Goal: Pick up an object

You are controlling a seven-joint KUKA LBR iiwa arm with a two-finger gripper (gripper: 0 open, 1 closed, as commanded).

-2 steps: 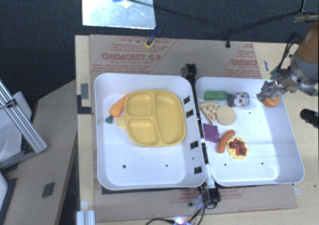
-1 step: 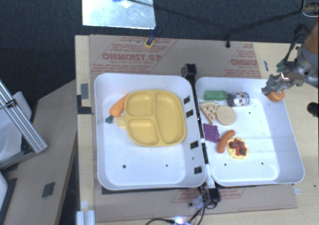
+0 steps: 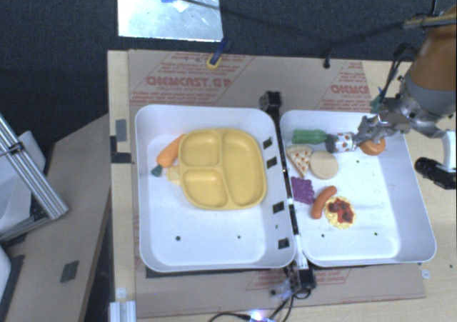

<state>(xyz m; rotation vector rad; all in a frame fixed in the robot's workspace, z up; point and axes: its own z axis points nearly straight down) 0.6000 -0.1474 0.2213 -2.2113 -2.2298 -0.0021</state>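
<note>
Two shallow white bins sit side by side on a bench (image 3: pixel 121 170). The left bin (image 3: pixel 207 245) holds a yellow divided tray (image 3: pixel 218 168) with a toy carrot (image 3: pixel 168 151) at its left edge. The right bin (image 3: pixel 378 235) holds a green toy (image 3: pixel 308 136), pizza slice (image 3: pixel 300 158), round cracker (image 3: pixel 324 165), purple grapes (image 3: pixel 302 189), sausage (image 3: pixel 323 201) and a red-topped piece (image 3: pixel 340 211). The end effector (image 3: pixel 365 133) hangs at upper right, beside an orange toy (image 3: pixel 373 146); its grip cannot be told.
</note>
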